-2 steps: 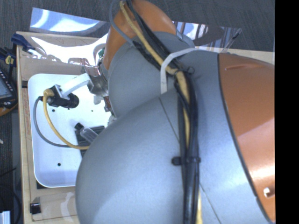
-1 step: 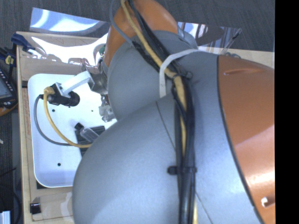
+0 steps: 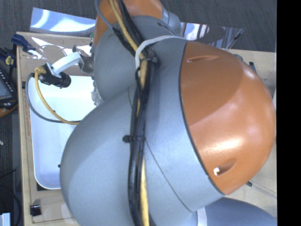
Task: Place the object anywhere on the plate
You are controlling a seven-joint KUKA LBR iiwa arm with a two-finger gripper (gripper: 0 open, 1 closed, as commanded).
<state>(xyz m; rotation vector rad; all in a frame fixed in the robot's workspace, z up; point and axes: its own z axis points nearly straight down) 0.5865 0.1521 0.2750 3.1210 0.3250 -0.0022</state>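
Grey and orange arm sits right under the camera and blocks most of the desk. Cable bundle runs down its casing, yellow and black lines strapped with a white tie. Left white bin shows past the arm, bare white floor in the visible part. Near the bin's top edge a white bracket with a black fitting trails a yellow cable. Claw is hidden behind the arm, state: can't tell. Object and plate: can't locate either, covered by the arm.
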